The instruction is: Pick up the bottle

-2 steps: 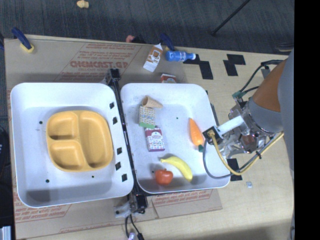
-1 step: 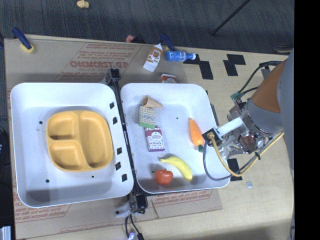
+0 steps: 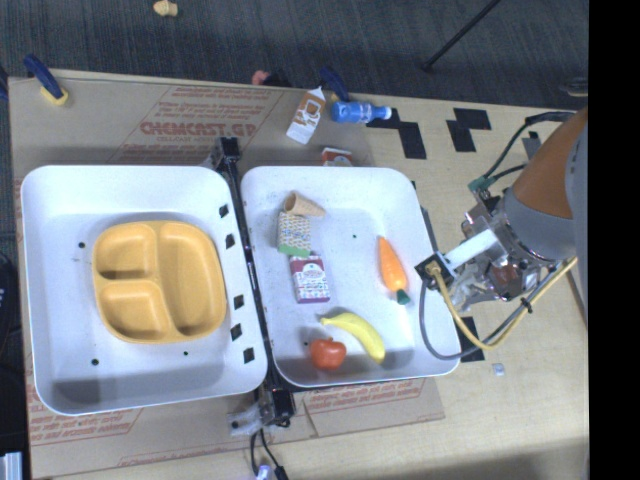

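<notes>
tan bench under two white bins, bottle beyond them, claw grip unclear, dark floor

Tabletop: tan surface, partly covered by flattened brown cardboard with red print, black tape marks near far edge. Floor: dark grey carpet beyond, one small yellow scrap, thin dark rod slanting across.

A small blue bottle with a pale cap lies on its side on the worktop, well apart from the jaws, beyond them and toward the left.
</notes>
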### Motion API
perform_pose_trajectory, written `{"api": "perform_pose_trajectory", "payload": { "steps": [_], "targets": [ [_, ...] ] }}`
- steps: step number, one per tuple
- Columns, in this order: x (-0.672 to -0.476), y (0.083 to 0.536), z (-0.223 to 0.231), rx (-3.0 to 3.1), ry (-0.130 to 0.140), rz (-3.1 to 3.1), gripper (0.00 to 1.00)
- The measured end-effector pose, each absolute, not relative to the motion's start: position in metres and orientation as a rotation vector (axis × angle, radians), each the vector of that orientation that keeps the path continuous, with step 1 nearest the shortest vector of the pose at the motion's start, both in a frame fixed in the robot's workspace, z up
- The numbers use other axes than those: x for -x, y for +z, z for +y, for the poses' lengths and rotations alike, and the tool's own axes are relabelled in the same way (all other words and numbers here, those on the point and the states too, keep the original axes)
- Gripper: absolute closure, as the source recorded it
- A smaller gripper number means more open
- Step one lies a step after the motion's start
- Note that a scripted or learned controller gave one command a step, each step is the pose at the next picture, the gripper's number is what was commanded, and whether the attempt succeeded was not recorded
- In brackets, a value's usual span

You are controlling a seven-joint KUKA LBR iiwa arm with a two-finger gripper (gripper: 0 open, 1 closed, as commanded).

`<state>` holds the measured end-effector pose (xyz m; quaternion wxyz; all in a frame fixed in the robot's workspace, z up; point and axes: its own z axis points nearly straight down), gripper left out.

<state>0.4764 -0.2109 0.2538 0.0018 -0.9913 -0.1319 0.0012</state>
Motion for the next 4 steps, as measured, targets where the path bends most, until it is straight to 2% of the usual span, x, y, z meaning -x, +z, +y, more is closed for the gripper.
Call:
{"api": "perform_pose_trajectory", "payload": {
  "steps": [4],
  "targets": [
    [-0.4763, 0.2523, -0.2109, 3.114, 0.004, -0.39, 1.0]
  ]
}}
